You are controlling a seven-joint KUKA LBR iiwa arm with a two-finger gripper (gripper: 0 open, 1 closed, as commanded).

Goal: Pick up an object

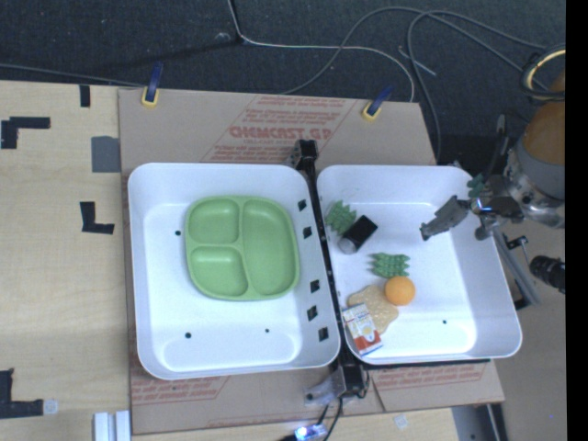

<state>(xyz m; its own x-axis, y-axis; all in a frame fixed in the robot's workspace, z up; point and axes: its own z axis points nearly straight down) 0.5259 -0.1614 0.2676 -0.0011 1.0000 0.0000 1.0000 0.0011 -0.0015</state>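
I see my gripper (447, 219) at the right of the frame, over the right bin (459, 333); I cannot tell its state. The orange ball (400, 290) sits lower down, apart from it.

The light over my bench was even and fairly bright, coming from above, and the two white bins (147, 274) came out nearly blown, their floors pale and flat. Shadows were soft and short, a faint one lying under the green tray (243, 246). The upper part of the frame stayed dark. The picture was slightly soft and grainy, and my gripper (441, 223) at the right looked smeared and indistinct.
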